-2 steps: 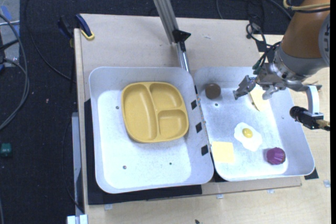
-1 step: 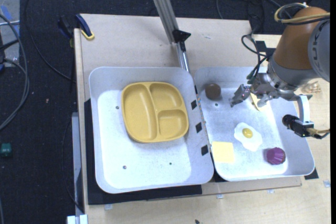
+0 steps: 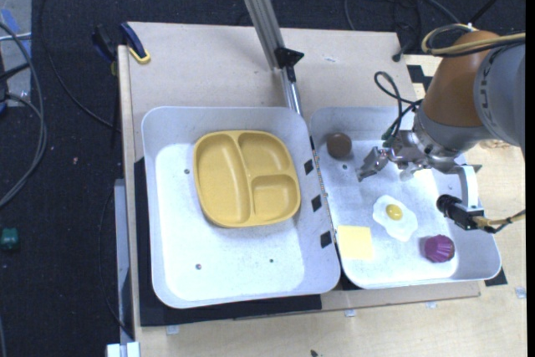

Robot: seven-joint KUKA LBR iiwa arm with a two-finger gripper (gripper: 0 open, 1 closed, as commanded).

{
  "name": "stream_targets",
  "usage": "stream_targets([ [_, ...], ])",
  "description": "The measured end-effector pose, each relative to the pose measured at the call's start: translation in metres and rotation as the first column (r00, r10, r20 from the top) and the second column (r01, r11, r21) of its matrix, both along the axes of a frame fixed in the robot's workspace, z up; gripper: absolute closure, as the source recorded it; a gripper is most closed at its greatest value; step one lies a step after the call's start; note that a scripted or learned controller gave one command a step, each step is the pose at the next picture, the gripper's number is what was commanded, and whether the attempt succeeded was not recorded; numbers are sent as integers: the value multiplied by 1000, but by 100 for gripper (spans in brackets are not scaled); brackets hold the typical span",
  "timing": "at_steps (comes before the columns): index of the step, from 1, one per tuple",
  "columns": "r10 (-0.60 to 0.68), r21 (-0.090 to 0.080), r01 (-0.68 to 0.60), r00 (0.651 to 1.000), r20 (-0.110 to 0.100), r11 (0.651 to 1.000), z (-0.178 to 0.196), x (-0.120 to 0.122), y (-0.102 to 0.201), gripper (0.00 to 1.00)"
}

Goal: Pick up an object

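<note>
The right bin (image 3: pixel 476 267) holds a brown round piece (image 3: pixel 338 145) at its back left, a toy fried egg (image 3: pixel 394 215) in the middle, a yellow cheese slice (image 3: pixel 355 242) at the front left and a purple piece (image 3: pixel 437 247) at the front right. My gripper (image 3: pixel 374 163) hangs low over this bin, between the brown piece and the egg, touching neither. Nothing shows held in it. The arm's grey and orange wrist (image 3: pixel 460 100) covers the bin's back right part.
The left bin (image 3: pixel 167 263) carries a yellow divided plate (image 3: pixel 247 177). A slanted metal pole (image 3: pixel 259 0) comes down to the gap between the bins. A black cable (image 3: pixel 389 88) loops near the wrist.
</note>
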State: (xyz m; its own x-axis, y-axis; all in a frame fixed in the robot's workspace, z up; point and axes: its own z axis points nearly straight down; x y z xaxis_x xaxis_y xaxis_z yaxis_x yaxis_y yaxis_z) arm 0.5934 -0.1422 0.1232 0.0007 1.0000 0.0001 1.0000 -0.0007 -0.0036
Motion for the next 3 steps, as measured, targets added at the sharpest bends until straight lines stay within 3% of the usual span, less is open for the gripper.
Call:
stream_targets([
  [1, 0, -1, 0, 1000, 3, 1000, -32, 0, 0, 0],
  [2, 0, -3, 0, 1000, 9, 1000, -19, 2, 0, 100],
  [3, 1, -1, -1, 1000, 8, 1000, 23, 2, -2, 100],
])
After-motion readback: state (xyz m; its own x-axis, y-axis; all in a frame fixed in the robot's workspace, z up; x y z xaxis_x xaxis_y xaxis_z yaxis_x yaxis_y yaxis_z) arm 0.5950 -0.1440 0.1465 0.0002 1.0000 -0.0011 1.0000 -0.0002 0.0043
